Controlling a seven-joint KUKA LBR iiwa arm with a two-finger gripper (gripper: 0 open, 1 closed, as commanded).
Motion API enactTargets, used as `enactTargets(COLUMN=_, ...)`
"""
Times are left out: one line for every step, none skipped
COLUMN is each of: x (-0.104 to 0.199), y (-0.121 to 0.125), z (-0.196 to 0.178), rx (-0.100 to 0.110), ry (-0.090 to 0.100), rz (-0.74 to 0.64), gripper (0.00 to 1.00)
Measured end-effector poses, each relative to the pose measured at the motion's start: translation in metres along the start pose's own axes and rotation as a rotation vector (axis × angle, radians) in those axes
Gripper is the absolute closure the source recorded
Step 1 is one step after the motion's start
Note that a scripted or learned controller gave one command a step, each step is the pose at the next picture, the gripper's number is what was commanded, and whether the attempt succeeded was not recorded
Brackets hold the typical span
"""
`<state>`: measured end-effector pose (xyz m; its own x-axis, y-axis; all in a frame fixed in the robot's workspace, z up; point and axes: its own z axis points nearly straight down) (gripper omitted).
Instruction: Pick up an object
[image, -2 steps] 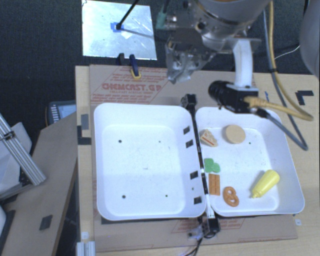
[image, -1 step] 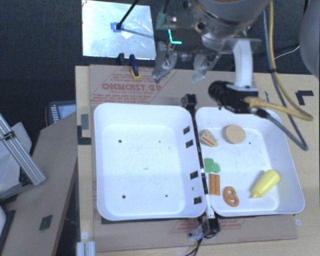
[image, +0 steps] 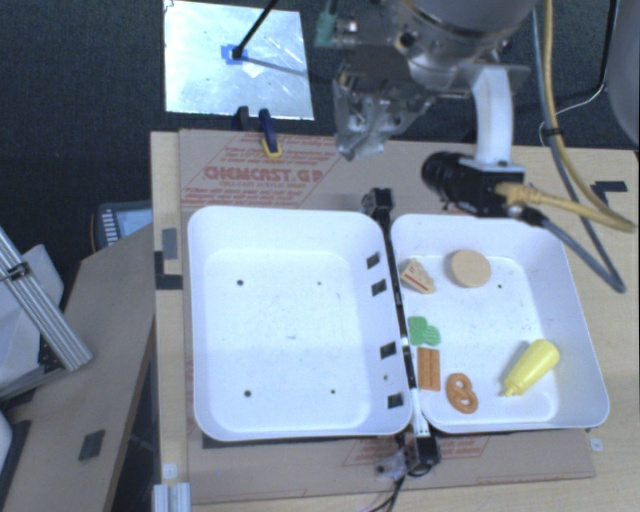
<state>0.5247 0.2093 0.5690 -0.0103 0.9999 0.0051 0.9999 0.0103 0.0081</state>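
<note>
Across the bench, two shallow white bins sit side by side, touching along a clipped centre seam. Lying in the right bin (image: 580, 400) are six small objects: a sandwich wedge (image: 417, 276) and a round tan disc (image: 468, 268) near the far wall, a green piece (image: 424, 331) just above an orange waffle bar (image: 429, 368) by the seam, a pretzel (image: 462, 392) towards the near wall, and a yellow bottle (image: 530, 366) lying tilted near the right side. Bare floor separates the disc and bottle from the others. Beyond the left bin (image: 210, 240), the gripper (image: 362, 130) hangs above the cardboard, blurred; whether it is open cannot be told, and nothing visible is in it.
</note>
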Motion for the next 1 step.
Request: enactTargets(x=-0.1654, y=-0.0225, z=0.0338, rx=0.008, ry=-0.009, rz=0.026, gripper=1.0)
